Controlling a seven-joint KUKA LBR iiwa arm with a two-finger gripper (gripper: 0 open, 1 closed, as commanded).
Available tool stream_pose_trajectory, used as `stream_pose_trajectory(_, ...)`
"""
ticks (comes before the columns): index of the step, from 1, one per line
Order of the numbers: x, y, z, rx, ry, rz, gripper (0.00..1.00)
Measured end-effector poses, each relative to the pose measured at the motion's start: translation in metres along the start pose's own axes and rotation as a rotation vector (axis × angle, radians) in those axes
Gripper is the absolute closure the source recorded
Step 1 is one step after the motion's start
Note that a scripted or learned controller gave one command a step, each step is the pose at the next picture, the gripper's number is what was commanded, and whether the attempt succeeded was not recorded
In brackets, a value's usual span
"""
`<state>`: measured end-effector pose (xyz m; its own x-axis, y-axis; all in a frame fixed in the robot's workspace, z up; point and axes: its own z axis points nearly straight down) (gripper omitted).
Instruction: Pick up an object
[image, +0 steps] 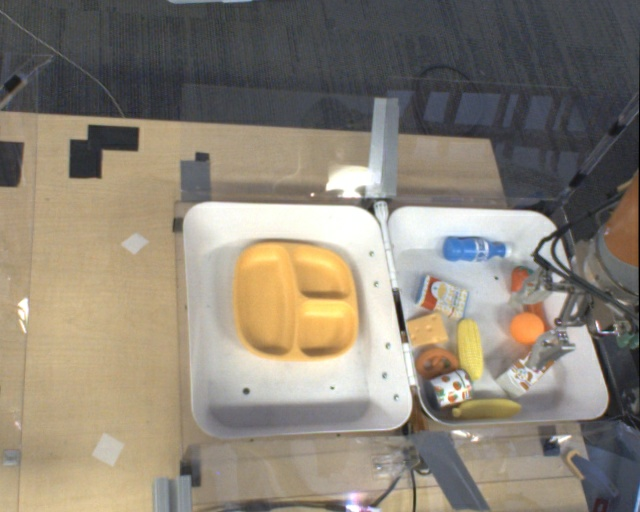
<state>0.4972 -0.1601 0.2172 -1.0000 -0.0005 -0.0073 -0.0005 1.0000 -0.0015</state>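
Pincer (545, 318) spread beside orange ball (527, 327), right bin (590, 395).

Right bin (575, 405) holds all pickable items: blue bottle (474, 248) lying on its side near bin's far wall; small carton (442, 296) below it, tilted; cheese wedge (428, 329) by bin's left wall; corn cob (469, 347) upright-lengthwise mid-bin; orange ball (527, 327) right of corn; small can (449, 386) and banana (485, 408) at bin's near edge
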Motion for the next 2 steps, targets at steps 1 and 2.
stream_pose_trajectory(1,-0.003,0.0006,-0.0126,0.003,-0.009,-0.005,1.0)
stream_pose_trajectory(2,-0.003,0.001,-0.0123,0.002,-0.009,-0.006,0.0)
